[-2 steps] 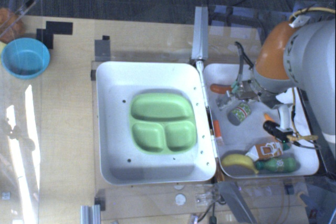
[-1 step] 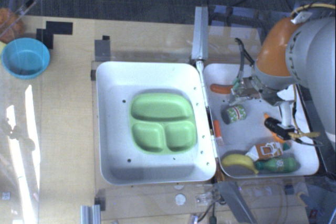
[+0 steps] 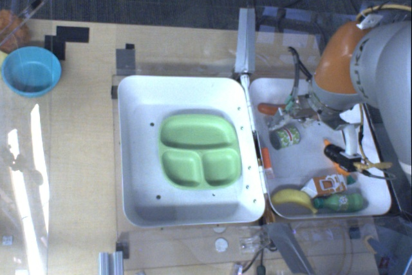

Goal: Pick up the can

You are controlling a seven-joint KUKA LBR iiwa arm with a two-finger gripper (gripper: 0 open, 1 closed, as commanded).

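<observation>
**Inspector:** Can (image 3: 286, 136) lies on its side in the right bin (image 3: 380, 203), upper left part, near the dividing wall. End effector (image 3: 300, 107) sits just above and right of it, close, perhaps touching; whether it is clenched or released, I cannot tell.

**Onlooker:** What worries you?

**Inspector:** A can on its side rolls. If contact comes off-centre, I judge it will skate toward the wall and slip free.

**Onlooker:** Anything else nearby?

**Inspector:** A red item (image 3: 269, 109) lies just above the can, beside the end effector; it could be snagged instead. The banana (image 3: 293, 199) and green bottle (image 3: 340, 203) lie well apart at the near edge, no hazard. The green tray (image 3: 198, 149) in the left bin (image 3: 138, 158) is uninvolved.
</observation>
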